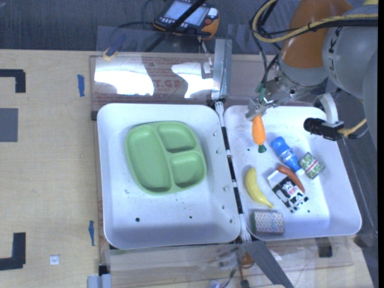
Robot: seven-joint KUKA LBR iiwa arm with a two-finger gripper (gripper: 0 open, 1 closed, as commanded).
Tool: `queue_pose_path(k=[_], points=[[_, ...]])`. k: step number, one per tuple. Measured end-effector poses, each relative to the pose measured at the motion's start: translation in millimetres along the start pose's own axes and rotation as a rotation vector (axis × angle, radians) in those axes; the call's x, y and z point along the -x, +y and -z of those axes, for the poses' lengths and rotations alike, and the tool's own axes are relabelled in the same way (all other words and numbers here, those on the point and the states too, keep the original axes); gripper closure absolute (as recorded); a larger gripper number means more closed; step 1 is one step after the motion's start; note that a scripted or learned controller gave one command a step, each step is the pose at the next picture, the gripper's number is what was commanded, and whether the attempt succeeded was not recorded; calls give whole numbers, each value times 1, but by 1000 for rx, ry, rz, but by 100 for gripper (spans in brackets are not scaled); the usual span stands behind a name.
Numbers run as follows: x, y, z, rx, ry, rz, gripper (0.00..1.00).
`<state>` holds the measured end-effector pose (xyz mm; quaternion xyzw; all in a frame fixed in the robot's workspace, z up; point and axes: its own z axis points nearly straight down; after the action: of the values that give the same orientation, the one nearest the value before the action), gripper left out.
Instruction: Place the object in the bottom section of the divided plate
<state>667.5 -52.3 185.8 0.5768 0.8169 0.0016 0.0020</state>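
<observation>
Bench (pixel 48 161): plain wood on the left, nothing there we need.
Left bin (pixel 114 221): carries the green divided plate (pixel 165 156), one big section and two small ones. We're guessing the "bottom" section is the small one nearest the camera, but that's our call.
Right bin (pixel 345 215): all the loose stuff is piled here, which is why the arm is working this side.
Carrot (pixel 258 131): looks like the object being picked. It sits at the top left of the right bin, pointing away from the camera, well apart from the plate.
Fingers (pixel 257 111): right at the carrot's top end, seemingly touching it. We honestly can't tell how open they are or whether they've got it.
Others: banana (pixel 256 188), blue bottle (pixel 284 152), a few small packets, all lying untouched.
</observation>
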Motion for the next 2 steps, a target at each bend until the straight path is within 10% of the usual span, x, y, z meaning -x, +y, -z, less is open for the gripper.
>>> queue_pose_path(k=[1,2], points=[[19,-6,75,-1,-1,-111,100],[-84,-17,66,-5,2,-158,100]])
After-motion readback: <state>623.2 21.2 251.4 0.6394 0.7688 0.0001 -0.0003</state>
